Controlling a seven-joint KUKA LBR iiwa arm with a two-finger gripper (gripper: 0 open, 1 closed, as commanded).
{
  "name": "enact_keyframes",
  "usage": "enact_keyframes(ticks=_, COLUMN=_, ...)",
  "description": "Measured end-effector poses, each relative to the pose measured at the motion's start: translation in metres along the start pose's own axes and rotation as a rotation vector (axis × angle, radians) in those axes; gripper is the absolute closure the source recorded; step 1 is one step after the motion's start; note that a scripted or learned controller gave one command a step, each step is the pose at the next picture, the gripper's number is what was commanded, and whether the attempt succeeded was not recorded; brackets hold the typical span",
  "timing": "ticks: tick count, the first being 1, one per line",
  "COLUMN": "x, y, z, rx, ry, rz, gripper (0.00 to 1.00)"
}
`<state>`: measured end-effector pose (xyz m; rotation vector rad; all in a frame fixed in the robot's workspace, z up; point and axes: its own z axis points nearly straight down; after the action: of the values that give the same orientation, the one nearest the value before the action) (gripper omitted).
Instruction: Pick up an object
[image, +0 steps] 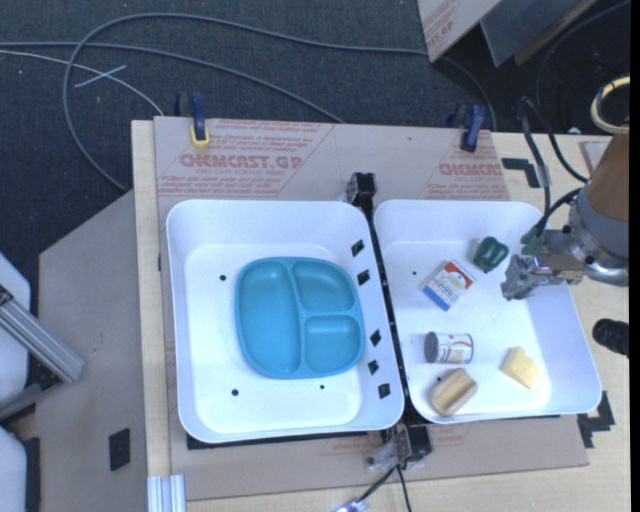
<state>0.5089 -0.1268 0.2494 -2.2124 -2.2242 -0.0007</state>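
Five small objects in right bin, one blue tray in left, gripper state unclear

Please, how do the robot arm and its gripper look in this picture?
The arm is a thick rounded body, tan-orange at the right edge with a grey section below. The gripper is a small grey metal assembly. Black cables run along the arm.

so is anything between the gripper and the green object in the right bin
Nothing visible. The gripper hangs just right of the green object, with bare bin floor between them. The small box lies on the object's far side.
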Motion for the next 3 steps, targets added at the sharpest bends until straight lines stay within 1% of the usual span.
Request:
enact_keyframes(ticks=1, x=0.058, y=0.002, z=0.015, rx=0.001, ry=0.001, rz=-0.001, gripper=1.0)
enact_keyframes(ticks=3, x=0.16, y=-0.009, z=0.012, rx=0.0, ry=-0.001, rz=0.0, gripper=1.0)
